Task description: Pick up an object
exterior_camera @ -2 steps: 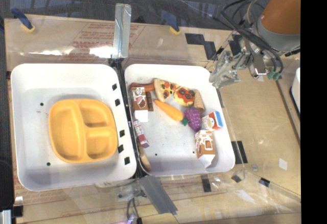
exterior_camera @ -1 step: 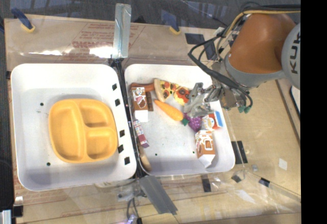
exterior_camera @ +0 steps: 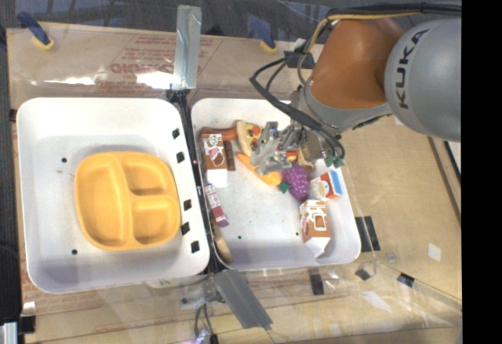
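1. Overhead, the grey arm (exterior_camera: 423, 76) with its orange band reaches in from the right and bends down over the right bin (exterior_camera: 267, 252).
2. Its gripper (exterior_camera: 271, 148) hangs low among the clutter in the upper middle of that bin, and whether it is spread or pressed together cannot be told, since wrist and cables cover it.
3. Nothing can be seen gripped by it from this angle.
4. Just below the gripper lies an orange carrot-shaped piece (exterior_camera: 257, 168), and beside that a purple bunch of grapes (exterior_camera: 298, 181).
5. A small carton with a brown-and-white print (exterior_camera: 314, 222) rests near the bin's right wall, tilted, with a red-and-white packet (exterior_camera: 327, 186) just above it.
6. Along the bin's left wall sits a brown-and-white box (exterior_camera: 214, 153), with a smaller dark packet (exterior_camera: 216, 209) lower down the same wall.
7. A yellowish food piece (exterior_camera: 249, 133) lies near the upper edge, close to the gripper.
8. The left bin (exterior_camera: 47, 127) holds a yellow divided tray (exterior_camera: 125, 199), lying flat and well apart from the arm.
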### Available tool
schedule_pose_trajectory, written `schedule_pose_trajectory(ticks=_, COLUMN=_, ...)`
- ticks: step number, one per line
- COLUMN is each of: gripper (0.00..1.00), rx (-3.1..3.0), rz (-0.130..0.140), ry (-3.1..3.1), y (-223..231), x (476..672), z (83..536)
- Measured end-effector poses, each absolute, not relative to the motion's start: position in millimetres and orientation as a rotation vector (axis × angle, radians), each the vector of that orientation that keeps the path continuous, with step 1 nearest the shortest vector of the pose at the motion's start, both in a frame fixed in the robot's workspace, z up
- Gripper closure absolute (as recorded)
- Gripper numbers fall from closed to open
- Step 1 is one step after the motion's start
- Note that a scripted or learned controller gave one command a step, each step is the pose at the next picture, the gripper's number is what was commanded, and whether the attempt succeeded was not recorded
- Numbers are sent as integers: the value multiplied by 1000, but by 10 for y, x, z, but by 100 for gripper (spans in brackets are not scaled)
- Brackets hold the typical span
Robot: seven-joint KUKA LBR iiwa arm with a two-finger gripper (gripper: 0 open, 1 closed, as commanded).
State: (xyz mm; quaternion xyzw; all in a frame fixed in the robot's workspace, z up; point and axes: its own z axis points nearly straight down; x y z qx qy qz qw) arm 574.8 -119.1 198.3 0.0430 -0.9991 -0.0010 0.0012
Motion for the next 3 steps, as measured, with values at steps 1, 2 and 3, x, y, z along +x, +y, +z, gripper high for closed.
schedule_pose_trajectory(ticks=1, gripper=100, rx=-416, rz=4, ry=-3123, y=-1766, x=6048, z=3143)
schedule_pose_trajectory(ticks=2, gripper=100, rx=356, rz=0, ry=-3121, y=-1991, x=6084, z=2699)
schedule_pose_trajectory(ticks=3, gripper=100, rx=80, rz=-2, ry=-3141, y=-1362, x=5614, z=1881)
